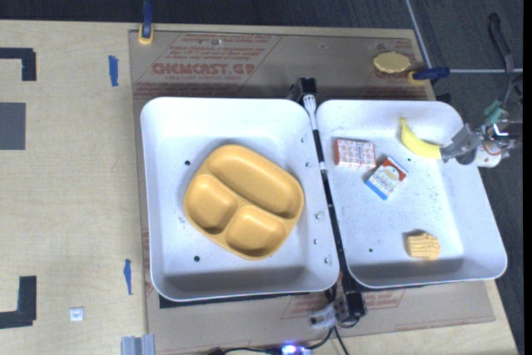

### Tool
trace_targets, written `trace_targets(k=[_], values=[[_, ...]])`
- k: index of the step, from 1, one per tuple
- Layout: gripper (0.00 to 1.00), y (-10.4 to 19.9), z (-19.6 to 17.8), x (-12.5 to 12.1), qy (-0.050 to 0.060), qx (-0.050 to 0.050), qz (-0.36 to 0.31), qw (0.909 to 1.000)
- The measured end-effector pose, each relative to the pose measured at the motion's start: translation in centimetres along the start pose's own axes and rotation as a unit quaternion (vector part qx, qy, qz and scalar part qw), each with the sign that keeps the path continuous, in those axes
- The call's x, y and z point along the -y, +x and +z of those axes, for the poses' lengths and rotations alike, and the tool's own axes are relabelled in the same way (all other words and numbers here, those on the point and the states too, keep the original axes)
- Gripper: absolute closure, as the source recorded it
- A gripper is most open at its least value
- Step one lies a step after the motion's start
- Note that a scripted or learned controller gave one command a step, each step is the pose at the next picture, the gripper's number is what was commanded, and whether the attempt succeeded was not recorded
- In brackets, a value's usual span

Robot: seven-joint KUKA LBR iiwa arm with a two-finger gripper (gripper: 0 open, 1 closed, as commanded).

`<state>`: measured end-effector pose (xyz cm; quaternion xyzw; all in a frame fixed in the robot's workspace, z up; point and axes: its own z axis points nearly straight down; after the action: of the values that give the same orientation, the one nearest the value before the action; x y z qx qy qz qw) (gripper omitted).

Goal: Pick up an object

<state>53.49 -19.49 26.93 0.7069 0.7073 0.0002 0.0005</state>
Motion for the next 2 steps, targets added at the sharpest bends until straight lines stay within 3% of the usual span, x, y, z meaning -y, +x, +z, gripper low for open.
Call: trace_targets(k=[1,2], values=[[0.00,-1.6,15.9,2.8,0.001,-0.001,0.001,1.0000],[1.00,-1.6,14.8,2.7,-0.001,0.001,0.001,1.0000]])
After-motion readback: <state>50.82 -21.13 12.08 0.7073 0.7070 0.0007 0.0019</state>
